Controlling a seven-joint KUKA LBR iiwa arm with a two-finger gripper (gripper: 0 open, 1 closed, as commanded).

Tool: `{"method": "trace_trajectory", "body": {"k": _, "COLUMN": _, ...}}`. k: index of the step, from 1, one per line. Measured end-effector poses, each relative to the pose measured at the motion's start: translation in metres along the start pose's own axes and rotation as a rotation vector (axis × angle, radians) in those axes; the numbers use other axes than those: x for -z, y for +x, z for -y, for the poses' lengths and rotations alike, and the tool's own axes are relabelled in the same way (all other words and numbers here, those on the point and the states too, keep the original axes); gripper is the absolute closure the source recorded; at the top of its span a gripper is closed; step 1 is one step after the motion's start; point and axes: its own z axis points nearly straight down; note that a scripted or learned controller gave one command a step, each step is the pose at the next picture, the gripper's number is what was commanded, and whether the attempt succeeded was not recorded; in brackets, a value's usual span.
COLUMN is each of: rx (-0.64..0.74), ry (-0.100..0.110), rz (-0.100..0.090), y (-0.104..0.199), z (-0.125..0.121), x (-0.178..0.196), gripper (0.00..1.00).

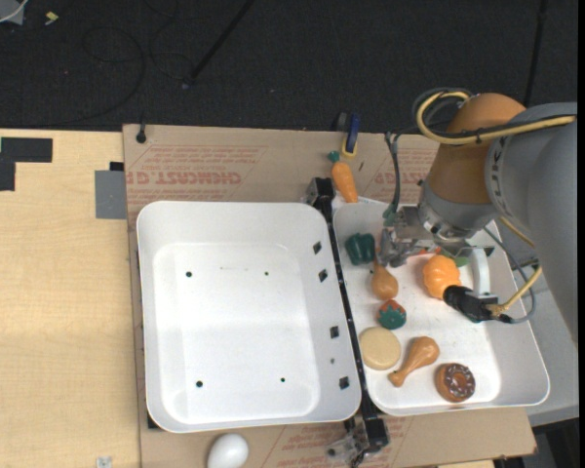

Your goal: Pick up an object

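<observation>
My gripper (pixel 398 250) is low over the back of the right bin (pixel 526 383), with the arm reaching in from the right. A dark green pepper (pixel 360 249) lies just to its left. A small brown pear-shaped piece (pixel 384 284) sits right below it in the view, and an orange-yellow pepper (pixel 439 275) lies to its right. Nothing can be seen held by the gripper. Toward the front of the bin lie a red and green piece (pixel 393 313), a round beige biscuit (pixel 379 348), a drumstick (pixel 415 357) and a chocolate donut (pixel 455 381).
The left bin (pixel 156 261) stands beside the right one, with a black divider (pixel 336 291) between them. An orange carrot (pixel 345 181) lies at the back rim of the right bin. A white egg (pixel 228 450) rests on the bench in front of the left bin.
</observation>
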Motion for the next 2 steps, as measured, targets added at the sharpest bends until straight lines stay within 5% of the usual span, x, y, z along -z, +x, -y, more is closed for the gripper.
{"method": "trace_trajectory", "body": {"k": 1, "rx": 0.0, "ry": -0.012, "rz": 0.003, "y": 0.0066, "z": 0.0582, "x": -0.0284, "gripper": 1.0}}
{"method": "trace_trajectory", "body": {"k": 2, "rx": -0.001, "ry": -0.007, "rz": 0.002, "y": 0.006, "z": 0.058, "x": -0.0295, "gripper": 0.0}}
